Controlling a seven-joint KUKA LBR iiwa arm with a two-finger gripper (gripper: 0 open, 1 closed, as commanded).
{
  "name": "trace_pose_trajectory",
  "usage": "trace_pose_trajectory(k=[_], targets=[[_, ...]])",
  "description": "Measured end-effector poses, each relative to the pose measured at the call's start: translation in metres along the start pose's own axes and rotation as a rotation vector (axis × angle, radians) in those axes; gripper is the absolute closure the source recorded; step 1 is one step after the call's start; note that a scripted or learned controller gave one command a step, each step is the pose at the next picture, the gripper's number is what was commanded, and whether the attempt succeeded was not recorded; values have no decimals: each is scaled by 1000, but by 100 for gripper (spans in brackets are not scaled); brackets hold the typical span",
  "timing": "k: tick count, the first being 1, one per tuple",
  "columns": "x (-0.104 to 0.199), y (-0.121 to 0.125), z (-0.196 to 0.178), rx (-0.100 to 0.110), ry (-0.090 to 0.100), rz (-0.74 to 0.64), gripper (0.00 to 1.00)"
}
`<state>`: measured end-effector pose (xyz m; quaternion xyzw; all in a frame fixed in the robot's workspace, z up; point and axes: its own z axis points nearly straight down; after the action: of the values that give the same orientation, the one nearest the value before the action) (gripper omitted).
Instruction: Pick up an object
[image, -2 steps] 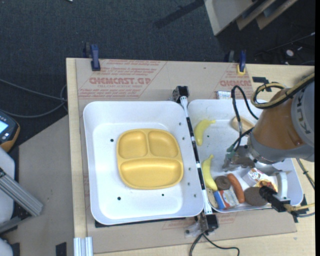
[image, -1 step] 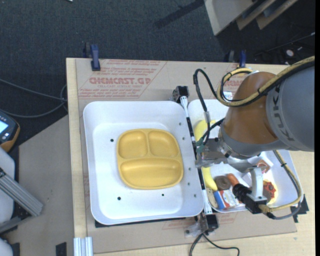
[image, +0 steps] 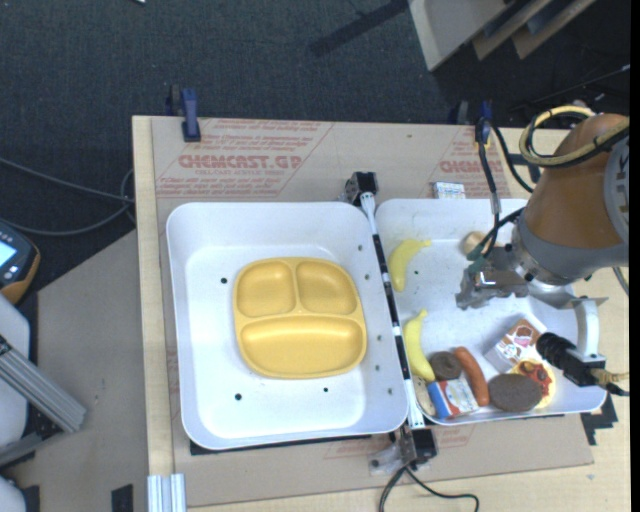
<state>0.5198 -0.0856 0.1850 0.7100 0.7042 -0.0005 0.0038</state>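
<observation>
Toy food (image: 487, 382) fills the right bin's (image: 440, 215) near corner. The hand (image: 483, 287) hovers above; its grip can't be made out.

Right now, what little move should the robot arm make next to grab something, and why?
Probably a short move toward the bin's near end, then down. The gripper hangs over a bare patch of the right bin, with one banana to its left and most of the toys, like the sausage and brown patty, piled nearer the camera. Nothing sits between its fingers.
</observation>
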Motion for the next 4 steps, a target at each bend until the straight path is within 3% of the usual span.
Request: trace_pose_trajectory(k=[1,2,3,4], targets=[[7,-1,0,3,5,-8,0],[-9,-39,54,13,7,-5,0],[-18,39,101,0,6,-11,0],[-130,40,98,-3,3,-2,0]])
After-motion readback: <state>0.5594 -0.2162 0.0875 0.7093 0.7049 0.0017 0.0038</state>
